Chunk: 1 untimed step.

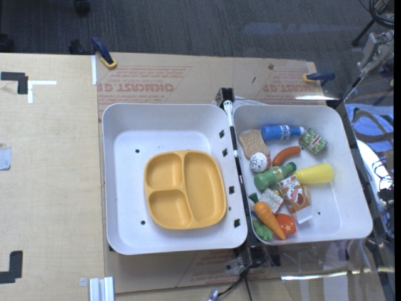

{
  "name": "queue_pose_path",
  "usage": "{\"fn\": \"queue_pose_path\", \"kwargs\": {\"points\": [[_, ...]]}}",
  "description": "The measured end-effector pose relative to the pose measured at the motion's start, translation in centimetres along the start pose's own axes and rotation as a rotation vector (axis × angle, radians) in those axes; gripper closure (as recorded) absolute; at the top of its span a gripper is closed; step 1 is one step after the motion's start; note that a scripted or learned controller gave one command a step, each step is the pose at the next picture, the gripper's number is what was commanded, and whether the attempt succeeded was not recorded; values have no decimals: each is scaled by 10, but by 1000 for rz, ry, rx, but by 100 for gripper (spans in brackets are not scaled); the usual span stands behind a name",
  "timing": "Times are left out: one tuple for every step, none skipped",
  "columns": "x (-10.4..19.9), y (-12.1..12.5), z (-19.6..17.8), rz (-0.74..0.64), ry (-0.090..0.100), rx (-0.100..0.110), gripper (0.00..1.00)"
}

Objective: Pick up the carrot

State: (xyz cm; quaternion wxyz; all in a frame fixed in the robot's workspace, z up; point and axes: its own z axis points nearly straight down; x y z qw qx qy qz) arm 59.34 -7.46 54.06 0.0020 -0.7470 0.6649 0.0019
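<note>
Camera view: your carrot (pixel 270 218) lies untouched at the lower left of the right bin (pixel 351 168), among other toy foods. A yellow plate (pixel 185 189) sits in the left bin (pixel 119 168). You cannot tell the jaws' state. The whole pick remains.

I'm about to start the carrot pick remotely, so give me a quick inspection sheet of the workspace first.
Surface: two white bins side by side; the left bin holds a yellow divided plate.
Job's things: carrot lies in the right bin, near its front-left corner.
Clutter: blue bottle, yellow bottle, green bottle, sausage, bread slice packed around it.
End effector: nothing seen.
Cables: bundle at top right.
Surroundings: cardboard sheet, wooden bench.
</note>
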Motion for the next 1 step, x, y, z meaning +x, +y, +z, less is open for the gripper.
{"fn": "queue_pose_path", "kwargs": {"points": [[0,-2,-8,3,-5,4,100]]}}
